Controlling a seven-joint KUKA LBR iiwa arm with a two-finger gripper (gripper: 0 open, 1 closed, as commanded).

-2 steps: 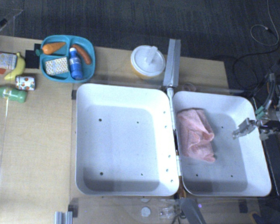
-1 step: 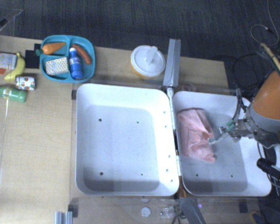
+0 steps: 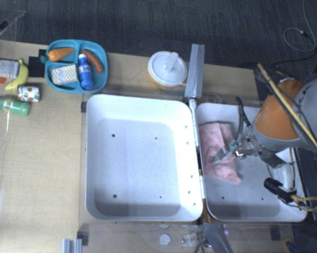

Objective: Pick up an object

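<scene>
Orange-banded arm sits closest to the lens, reaching in from the right w/ its wrist over the right bin. Gripper is low over a pink cloth, the only obj in that bin, bunched against the bin's left wall. Cloth's long axis runs roughly top-to-bottom of the view, along the divider between bins; its upper end is nearer the bin's far edge, lower end reaches abt mid-bin. Gripper tip overlaps the cloth's right-middle portion, so the target lies right under and slightly left of it, no real lateral offset left. Can't tell if the tips are apart or together, or if any fabric is caught: too small and dark against the folds. My read: arm is at the grasp pt, so next step prob. turns on closing across the cloth's short axis and lifting straight up. Risk: soft fabric may slip or only a fold gets pinched. Left bin is beside it, well apart from the action. Outside the bins, far-left: teal tray w/ toy food, plus a white lidded cup near the top.
</scene>
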